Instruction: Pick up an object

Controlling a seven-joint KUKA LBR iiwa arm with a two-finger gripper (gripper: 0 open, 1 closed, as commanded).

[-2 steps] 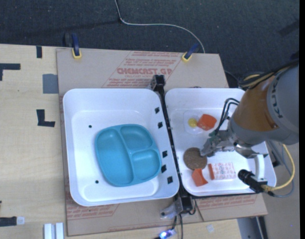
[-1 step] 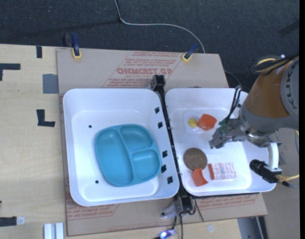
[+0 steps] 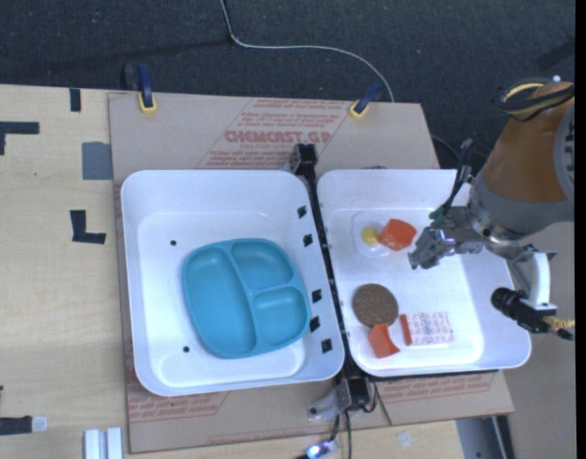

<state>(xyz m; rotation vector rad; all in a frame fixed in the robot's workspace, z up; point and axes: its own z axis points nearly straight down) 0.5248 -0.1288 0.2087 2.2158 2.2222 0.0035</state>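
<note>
Lying under everything is a wooden bench (image 3: 44,285) with a brown cardboard sheet (image 3: 273,132) on it, printed in red lettering and held at its far edge by two blue-and-yellow clamps (image 3: 145,92). On the cardboard sit two shallow white bins side by side, the left bin (image 3: 149,208) and the right bin (image 3: 484,352), joined along their shared edge by black clips. A thin white cable (image 3: 302,51) loops across the dark floor beyond the bench.

The arm (image 3: 531,161), grey with its orange band, reaches in from the right over the right bin. A teal divided plate (image 3: 245,296) with three compartments lies flat in the left bin, a little tilted toward the near corner.

The gripper (image 3: 428,252) hangs over the middle of the right bin, just right of an orange-red block (image 3: 399,233); whether its fingers are spread or closed cannot be told from this angle, and nothing is seen between them. Nearer the front lie a round brown disc (image 3: 376,304), a white packet with red print (image 3: 428,329) and a small red block (image 3: 383,340). A small yellow piece (image 3: 371,235) touches the orange-red block's left side.
</note>
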